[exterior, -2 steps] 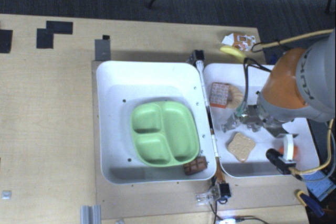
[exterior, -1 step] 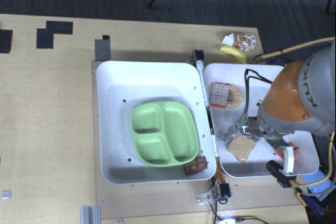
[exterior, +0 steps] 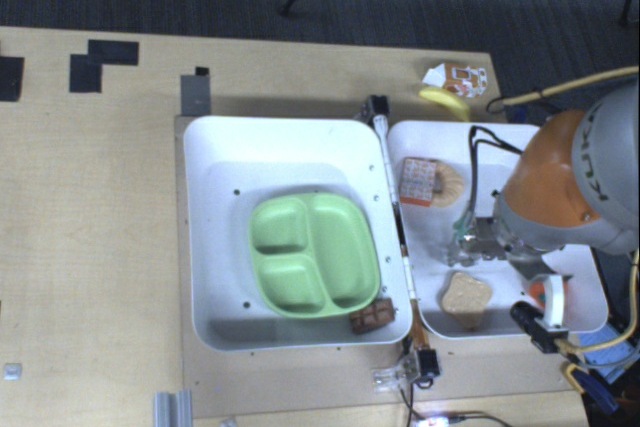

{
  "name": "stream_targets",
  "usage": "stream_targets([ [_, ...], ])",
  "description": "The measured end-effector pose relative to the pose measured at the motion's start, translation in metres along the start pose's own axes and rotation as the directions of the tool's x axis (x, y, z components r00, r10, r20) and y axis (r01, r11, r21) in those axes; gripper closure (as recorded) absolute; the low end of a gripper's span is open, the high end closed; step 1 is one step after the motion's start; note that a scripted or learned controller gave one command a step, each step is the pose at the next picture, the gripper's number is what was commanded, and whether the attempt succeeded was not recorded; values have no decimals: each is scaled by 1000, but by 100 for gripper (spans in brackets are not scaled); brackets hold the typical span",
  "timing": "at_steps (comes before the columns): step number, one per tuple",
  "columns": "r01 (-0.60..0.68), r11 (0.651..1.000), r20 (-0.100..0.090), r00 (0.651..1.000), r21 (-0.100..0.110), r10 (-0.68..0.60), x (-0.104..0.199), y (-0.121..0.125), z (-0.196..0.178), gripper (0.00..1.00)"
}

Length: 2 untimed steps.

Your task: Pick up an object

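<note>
You will find the gripper [exterior: 468, 245] low in the right bin [exterior: 590, 315], finger state indeterminate, between the waffle-topped piece [exterior: 422, 181] behind and the bread slice [exterior: 466, 295] in front, whose long axis runs roughly left-right.

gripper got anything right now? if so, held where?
Cannot tell. The gripper is low in the right bin, just above the tan bread-like piece, but nothing is visibly between its fingers.
</note>
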<state>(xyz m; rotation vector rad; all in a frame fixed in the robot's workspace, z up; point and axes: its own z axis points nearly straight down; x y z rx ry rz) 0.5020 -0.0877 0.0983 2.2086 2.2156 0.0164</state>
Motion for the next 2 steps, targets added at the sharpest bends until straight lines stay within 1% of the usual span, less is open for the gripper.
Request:
stream_targets([
  [1, 0, 1000, 0, 1000, 0, 0, 0, 0, 0, 0],
  [2, -2, 1000, -1, 1000, 9, 2, 1, -4, 12, 0],
])
